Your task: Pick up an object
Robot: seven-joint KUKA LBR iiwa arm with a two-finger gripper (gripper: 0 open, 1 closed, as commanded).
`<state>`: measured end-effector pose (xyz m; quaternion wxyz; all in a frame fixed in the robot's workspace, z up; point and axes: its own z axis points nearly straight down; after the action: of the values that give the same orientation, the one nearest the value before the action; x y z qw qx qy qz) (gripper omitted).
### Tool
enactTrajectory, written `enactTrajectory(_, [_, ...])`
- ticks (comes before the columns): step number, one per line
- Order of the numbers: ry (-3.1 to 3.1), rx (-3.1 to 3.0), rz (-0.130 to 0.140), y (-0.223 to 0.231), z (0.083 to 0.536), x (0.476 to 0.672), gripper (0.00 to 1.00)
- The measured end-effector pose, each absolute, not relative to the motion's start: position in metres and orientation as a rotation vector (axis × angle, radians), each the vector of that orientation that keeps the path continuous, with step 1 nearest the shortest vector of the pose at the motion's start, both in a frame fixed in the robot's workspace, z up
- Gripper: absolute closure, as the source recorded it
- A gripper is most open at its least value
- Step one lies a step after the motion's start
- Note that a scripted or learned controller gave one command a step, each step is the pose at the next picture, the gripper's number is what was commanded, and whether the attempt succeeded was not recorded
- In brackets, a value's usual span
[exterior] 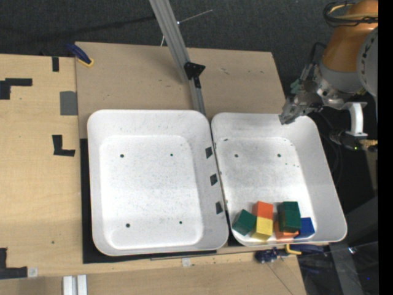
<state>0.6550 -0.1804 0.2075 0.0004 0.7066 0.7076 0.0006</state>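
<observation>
The tool (288, 117), open or closed I cannot tell, hangs far from the small colourful blocks (273, 220) packed tight in the right white bin (325, 165), so it might grab badly.

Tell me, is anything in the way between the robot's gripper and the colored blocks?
Nothing visible blocks the path. The gripper hangs over the far rim of the right bin, and the colored blocks sit huddled in its near corner. Between them lies bare white bin floor.
</observation>
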Motion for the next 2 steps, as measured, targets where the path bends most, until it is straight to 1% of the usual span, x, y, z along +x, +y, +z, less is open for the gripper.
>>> enactTrajectory(1, [2.23, 2.216, 0.0, -0.12, 0.206, 0.637, 1.0])
enactTrajectory(2, [2.23, 2.218, -0.002, -0.071, 0.2, 0.618, 1.0])
